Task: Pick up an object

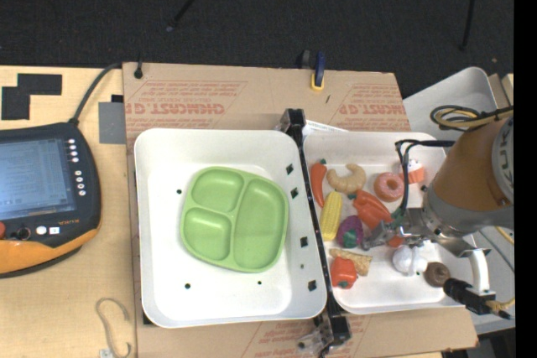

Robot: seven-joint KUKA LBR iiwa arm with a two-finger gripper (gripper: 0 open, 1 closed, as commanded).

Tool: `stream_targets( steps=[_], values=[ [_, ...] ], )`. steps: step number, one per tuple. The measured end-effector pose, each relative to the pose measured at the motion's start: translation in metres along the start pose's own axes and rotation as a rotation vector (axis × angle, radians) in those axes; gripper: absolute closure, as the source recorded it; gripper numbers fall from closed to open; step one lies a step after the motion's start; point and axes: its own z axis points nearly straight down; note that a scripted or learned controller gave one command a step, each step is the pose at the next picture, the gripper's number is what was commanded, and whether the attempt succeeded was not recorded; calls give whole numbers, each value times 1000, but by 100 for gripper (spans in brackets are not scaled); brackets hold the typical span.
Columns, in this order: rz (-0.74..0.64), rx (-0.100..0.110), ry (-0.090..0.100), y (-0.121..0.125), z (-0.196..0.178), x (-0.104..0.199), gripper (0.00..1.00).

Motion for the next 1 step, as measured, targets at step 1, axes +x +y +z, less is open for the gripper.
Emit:
stream_targets(
  steps=[1],
  values=[
    [6, -3, -1, 0, -13, -2, 100]
  ],
)
